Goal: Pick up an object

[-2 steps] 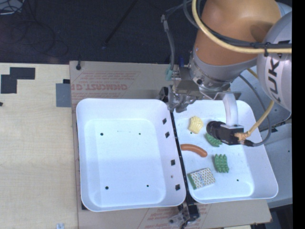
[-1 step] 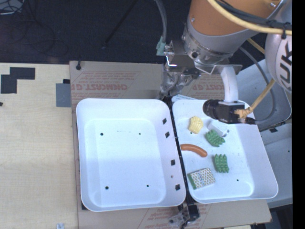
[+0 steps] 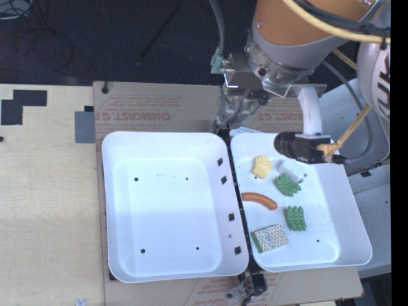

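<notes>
The claw (image 3: 237,115) hangs at the far edge of the bins, just above the place where the two bins meet; whether it is spread or pressed together I cannot tell, because the wrist hides its tips. All the things lie in the right bin (image 3: 344,234), toward the near side and a little to the right of the claw; the nearest is the yellow corn piece (image 3: 261,166). It is small, ribbed, somewhat blocky, with no clear long axis. Further lie an orange sausage (image 3: 259,200), long axis across the bin, two green pieces (image 3: 287,185) (image 3: 295,217) and a patterned packet (image 3: 269,238); the left bin (image 3: 115,171) carries nothing to take.
</notes>
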You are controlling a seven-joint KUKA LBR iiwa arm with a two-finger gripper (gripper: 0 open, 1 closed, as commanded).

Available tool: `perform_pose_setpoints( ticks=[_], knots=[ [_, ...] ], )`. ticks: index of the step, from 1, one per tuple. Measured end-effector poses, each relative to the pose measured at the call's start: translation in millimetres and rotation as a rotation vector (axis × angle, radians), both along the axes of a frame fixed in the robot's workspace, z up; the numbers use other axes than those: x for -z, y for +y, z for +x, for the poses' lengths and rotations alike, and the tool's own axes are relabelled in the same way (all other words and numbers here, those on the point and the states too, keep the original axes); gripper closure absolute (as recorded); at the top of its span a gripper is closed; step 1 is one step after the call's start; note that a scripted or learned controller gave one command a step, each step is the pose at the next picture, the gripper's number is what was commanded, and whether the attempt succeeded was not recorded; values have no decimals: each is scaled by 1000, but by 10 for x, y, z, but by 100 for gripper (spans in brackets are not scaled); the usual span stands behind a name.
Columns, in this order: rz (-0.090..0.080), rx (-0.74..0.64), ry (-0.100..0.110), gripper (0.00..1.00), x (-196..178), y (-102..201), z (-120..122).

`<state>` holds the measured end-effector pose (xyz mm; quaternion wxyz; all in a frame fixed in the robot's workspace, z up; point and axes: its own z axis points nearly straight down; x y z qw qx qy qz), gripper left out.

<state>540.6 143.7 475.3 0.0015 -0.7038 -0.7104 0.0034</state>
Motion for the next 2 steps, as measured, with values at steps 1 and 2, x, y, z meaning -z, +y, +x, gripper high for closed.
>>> perform_pose_setpoints(
  ticks=[1, 2],
  knots=[
    [-1, -7, 4, 100, -91, 10, 1],
    [-2, -14, 8, 100, -180, 18, 2]
  ],
)
